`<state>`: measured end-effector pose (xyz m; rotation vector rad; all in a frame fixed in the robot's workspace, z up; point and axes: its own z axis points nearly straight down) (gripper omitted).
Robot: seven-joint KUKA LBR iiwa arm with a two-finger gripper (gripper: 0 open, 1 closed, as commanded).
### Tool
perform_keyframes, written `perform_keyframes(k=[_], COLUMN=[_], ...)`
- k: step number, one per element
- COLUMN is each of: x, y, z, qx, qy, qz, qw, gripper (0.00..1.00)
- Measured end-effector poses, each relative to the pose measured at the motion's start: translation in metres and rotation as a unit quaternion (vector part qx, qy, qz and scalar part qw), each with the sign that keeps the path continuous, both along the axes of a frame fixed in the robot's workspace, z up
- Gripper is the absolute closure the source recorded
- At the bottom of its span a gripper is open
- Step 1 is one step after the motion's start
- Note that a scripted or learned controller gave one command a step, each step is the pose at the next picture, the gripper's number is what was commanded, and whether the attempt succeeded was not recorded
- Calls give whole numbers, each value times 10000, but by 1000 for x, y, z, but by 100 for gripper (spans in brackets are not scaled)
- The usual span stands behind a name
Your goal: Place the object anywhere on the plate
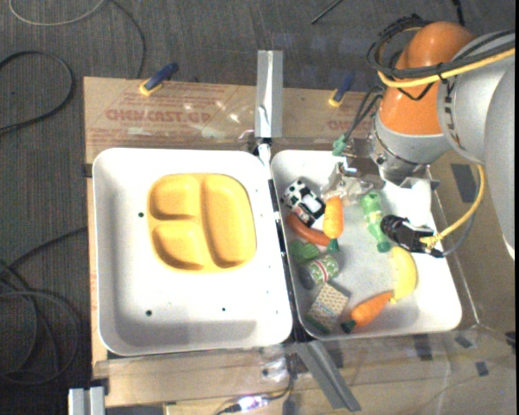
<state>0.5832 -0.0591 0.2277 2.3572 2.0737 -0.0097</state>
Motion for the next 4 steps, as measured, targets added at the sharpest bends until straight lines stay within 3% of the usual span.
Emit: perform_keyframes(k=[1,2,3,4], x=[-14,-14,-14,25], y=[71,71,71,143], z=[-45,-45,-38,-20], qx=[11,14,15,18], qy=[1,1,21,-2], qz=[-178,-178,-174,931], qw=[9998,9998,9998,9957], gripper=[100,0,100,100])
